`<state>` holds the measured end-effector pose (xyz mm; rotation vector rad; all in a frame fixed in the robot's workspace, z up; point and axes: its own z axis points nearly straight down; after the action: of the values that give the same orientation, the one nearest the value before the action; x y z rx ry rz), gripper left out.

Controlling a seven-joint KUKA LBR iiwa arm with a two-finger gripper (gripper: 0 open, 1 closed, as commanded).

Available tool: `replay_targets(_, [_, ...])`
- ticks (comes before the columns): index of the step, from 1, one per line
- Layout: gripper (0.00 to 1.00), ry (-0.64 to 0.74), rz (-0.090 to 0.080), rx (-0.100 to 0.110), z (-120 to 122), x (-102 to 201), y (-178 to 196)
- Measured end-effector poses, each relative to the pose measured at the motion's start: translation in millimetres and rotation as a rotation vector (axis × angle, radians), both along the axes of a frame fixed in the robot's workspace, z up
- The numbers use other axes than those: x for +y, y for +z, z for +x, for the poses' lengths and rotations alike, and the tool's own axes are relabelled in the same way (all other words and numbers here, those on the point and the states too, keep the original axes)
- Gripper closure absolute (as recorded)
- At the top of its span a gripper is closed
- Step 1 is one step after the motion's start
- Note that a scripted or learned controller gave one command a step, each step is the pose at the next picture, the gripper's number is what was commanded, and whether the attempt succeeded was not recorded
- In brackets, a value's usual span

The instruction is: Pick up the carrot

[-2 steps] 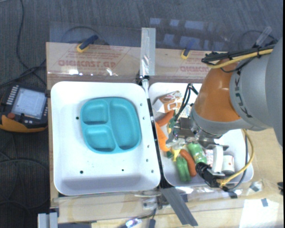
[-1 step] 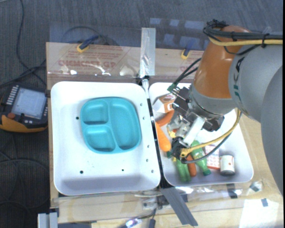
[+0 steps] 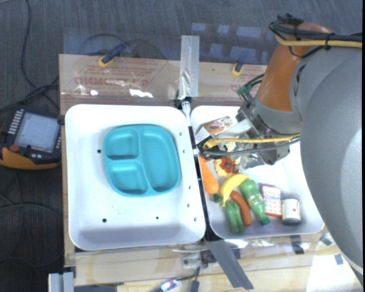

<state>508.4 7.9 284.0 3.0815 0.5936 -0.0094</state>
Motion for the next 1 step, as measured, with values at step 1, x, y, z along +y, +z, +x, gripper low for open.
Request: replay_targets(1, [1.00, 0.063, 0.004, 0.002, -24.8, 45.6, -61.7])
